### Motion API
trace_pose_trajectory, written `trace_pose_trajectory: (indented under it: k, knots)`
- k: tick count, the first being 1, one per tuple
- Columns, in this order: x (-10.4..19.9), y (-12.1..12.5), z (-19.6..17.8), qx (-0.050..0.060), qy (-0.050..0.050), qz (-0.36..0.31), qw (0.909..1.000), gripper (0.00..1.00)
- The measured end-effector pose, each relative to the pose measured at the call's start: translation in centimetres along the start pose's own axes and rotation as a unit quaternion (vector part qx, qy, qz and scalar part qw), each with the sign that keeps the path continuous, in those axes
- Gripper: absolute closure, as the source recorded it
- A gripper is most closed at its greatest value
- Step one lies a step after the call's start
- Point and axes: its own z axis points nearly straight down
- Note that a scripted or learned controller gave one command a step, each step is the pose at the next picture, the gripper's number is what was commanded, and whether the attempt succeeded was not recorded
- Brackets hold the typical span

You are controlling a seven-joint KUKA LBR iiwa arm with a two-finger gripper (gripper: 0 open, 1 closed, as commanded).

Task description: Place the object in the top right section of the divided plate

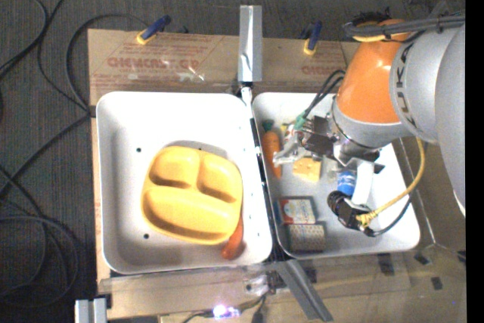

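Observation:
The yellow divided plate (195, 194) lies in the left bin (121, 125), its three sections bare. An orange-red sausage-like thing (234, 240) rests against the plate's lower right rim. My gripper (293, 147) hangs low over the left part of the right bin (401, 234). It is just right of an orange carrot (271, 150) and just above a pale yellow block (307, 169). Nothing is visibly held.
In the right bin a blue and white item (346, 182) lies under the wrist. A small printed box (299, 209) and a grey speckled block (306, 236) sit near the front wall. A metal divider post (249, 41) stands between the bins at the back.

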Motion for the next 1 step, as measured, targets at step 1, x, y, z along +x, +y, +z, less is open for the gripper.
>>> trace_pose_trajectory:
  k: [1]
  knots:
    - [0.03, -0.02, -0.80, 0.002, -0.001, -0.001, 1.0000, 1.00]
